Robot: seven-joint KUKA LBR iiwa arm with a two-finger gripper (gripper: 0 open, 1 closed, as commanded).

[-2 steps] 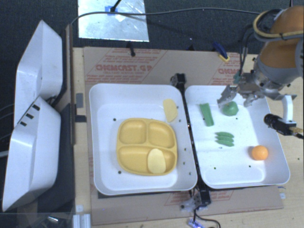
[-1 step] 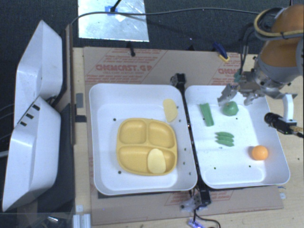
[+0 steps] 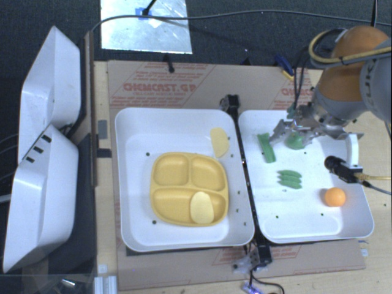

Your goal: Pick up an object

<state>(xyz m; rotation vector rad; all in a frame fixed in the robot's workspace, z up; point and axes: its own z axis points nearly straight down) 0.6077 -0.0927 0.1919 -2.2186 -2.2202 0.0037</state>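
My gripper (image 3: 298, 132) hangs over the far part of the right bin (image 3: 355, 225), open, its fingers spread to either side. A small round green object (image 3: 296, 141) lies on the bin floor right under it, partly hidden by the gripper. A green stick (image 3: 266, 147) lies just to its left. A ridged green piece (image 3: 290, 178) rests near the bin's middle. Toward the near right sits an orange ball (image 3: 334, 196).
The left bin (image 3: 131, 182) holds a yellow divided tray (image 3: 184, 170) with a pale yellow oval (image 3: 201, 207) in its near right compartment. Another pale yellow piece (image 3: 219, 141) lies by that bin's far right corner. A ridge (image 3: 244, 164) divides the two bins.
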